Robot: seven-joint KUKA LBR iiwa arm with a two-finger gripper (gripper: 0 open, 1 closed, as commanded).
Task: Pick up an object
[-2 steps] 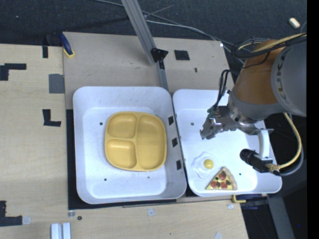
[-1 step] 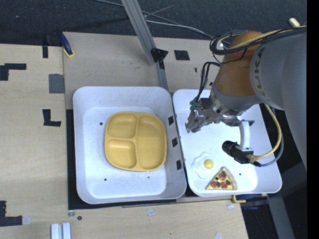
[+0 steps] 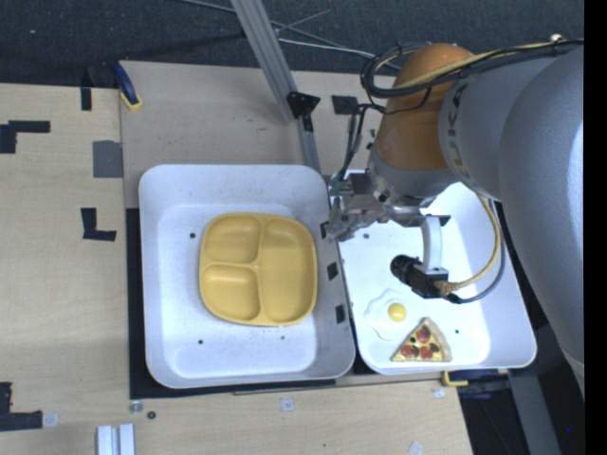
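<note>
Right bin, white: toy fried egg and toy pizza slice, just beside each other near the front edge.
Left bin, white: yellow divided plate, centred.
Jaws: over the right bin's far left corner, clear of both toys; whether apart or together, cannot tell.

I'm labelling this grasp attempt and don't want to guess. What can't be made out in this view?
- The right bin: in the camera view its far half is hidden under the arm, so anything lying there is unseen.
- The gripper: dark and small in the camera view; whether it holds anything is unclear.
- The arm: cut off by the view's right edge.
- The pizza slice: toppings too small to name.
</note>
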